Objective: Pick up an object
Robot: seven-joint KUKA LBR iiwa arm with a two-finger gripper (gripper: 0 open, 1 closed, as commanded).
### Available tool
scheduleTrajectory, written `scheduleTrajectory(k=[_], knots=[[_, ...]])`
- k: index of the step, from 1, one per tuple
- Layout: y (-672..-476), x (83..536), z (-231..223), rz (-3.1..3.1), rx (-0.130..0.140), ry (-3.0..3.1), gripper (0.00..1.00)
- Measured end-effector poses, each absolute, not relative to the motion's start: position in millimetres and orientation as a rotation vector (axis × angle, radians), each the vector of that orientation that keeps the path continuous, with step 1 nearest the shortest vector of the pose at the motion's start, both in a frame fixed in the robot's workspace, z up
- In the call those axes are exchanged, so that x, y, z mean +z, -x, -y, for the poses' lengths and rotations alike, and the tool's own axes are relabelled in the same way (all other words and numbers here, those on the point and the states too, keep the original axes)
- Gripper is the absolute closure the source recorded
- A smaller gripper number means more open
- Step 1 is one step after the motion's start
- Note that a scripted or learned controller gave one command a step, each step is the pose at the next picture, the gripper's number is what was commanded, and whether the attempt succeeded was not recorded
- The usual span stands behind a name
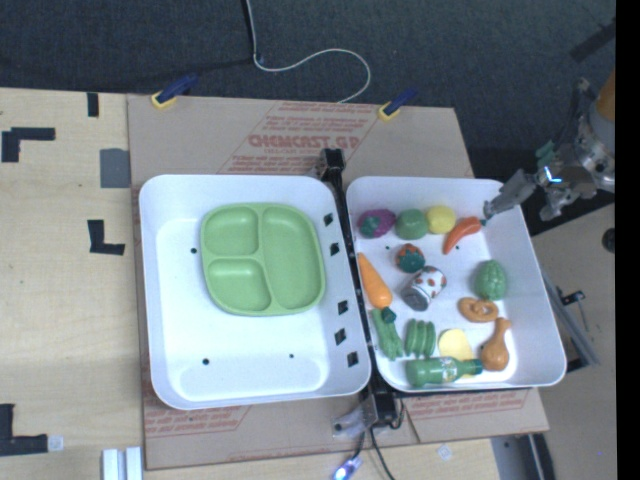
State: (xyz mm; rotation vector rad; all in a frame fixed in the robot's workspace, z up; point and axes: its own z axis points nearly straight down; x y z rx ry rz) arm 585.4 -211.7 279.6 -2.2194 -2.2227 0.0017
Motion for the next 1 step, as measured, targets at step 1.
scheduleTrajectory(k=[1], knots=[[-573.0, 192.0, 170.3, 2.218, 0.007, 2.210, 0.00]])
